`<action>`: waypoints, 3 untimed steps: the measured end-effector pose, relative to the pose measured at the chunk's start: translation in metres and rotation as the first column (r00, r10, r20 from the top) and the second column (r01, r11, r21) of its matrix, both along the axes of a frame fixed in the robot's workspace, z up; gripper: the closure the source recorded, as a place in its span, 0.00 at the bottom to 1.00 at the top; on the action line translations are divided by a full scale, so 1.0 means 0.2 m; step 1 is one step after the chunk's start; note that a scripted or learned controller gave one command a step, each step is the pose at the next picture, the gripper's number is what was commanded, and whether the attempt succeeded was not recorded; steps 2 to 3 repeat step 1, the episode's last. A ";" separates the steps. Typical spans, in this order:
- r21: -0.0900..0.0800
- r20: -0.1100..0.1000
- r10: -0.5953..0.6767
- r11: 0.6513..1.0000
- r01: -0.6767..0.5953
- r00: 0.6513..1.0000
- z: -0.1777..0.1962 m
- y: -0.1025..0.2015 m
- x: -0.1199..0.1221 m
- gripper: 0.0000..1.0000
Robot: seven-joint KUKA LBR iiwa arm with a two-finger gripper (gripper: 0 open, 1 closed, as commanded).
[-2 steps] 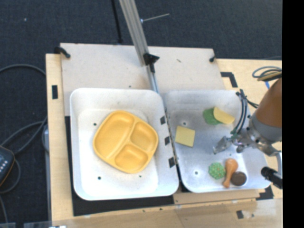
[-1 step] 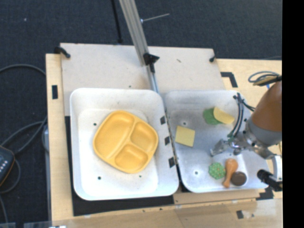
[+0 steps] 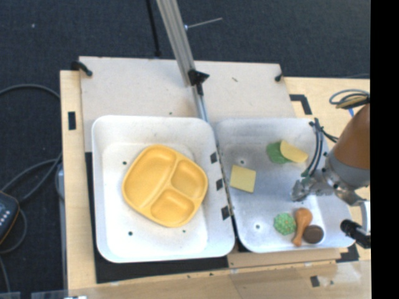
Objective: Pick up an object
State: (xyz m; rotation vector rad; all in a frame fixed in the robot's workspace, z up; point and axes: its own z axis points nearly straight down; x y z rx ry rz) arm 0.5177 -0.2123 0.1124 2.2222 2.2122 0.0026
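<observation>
Nearest you, the wooden spoon [image 3: 303, 224] lay in the right bin [image 3: 262, 136]; your gripper [image 3: 302, 190] hovered just above it, finger state untellable.

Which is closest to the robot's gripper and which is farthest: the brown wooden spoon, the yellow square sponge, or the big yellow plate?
From the gripper, in the camera view:
1. Brown wooden spoon, just below it in the right bin.
2. Yellow square sponge, to its left in the same bin.
3. Big yellow plate, far left, in the other bin.

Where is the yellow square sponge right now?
The yellow sponge lies in the right bin, near its left wall, apart from the other items.
</observation>
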 end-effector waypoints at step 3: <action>-0.001 0.003 0.007 1.000 -0.007 1.000 0.32 -0.03 0.01 1.00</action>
